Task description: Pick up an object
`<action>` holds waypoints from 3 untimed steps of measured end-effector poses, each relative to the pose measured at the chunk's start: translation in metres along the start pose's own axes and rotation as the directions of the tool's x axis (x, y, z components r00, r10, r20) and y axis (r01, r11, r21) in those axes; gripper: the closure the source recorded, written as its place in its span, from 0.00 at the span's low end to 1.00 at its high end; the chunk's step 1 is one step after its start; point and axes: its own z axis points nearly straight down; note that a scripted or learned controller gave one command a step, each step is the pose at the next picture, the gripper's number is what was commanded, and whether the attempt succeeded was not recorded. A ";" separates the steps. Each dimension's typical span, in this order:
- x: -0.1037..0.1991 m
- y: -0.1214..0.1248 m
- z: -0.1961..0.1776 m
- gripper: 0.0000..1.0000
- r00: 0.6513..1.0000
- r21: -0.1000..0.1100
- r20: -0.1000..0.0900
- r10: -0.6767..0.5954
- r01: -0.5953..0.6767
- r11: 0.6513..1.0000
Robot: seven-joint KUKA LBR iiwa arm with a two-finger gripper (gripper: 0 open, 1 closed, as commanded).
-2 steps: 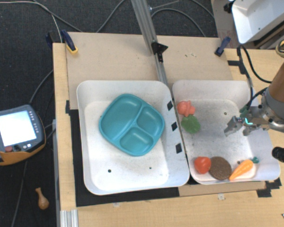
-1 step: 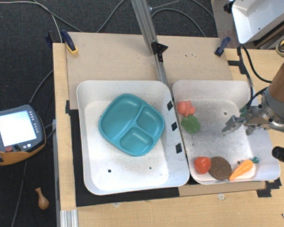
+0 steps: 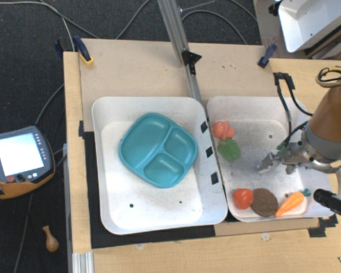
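The right bin [image 3: 256, 108] holds several small items. A pink-orange piece [image 3: 223, 131] and a green leafy piece [image 3: 229, 150] lie near its left wall. A red tomato [image 3: 243, 198], a brown disc [image 3: 264, 202] and an orange carrot [image 3: 291, 203] line its front edge. My gripper [image 3: 271, 161] hangs low over the middle of this bin, right of the green piece and above the brown disc. Nothing shows in its grasp.
The left bin [image 3: 113, 209] carries a teal divided plate [image 3: 158, 149]. A metal post [image 3: 179, 33] rises behind the bins. Black cables [image 3: 287, 98] run along the right bin's far corner. A teach pendant [image 3: 17, 161] lies off the bench at left.
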 end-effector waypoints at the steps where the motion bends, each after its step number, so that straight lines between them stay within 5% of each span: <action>1: 0.001 -0.001 0.053 0.00 1.000 0.000 0.000 -0.001 0.001 1.000; 2: 0.001 0.001 0.039 1.00 1.000 -0.008 0.001 0.000 0.001 1.000; 3: 0.010 0.006 -0.017 1.00 1.000 -0.013 0.004 -0.003 0.003 1.000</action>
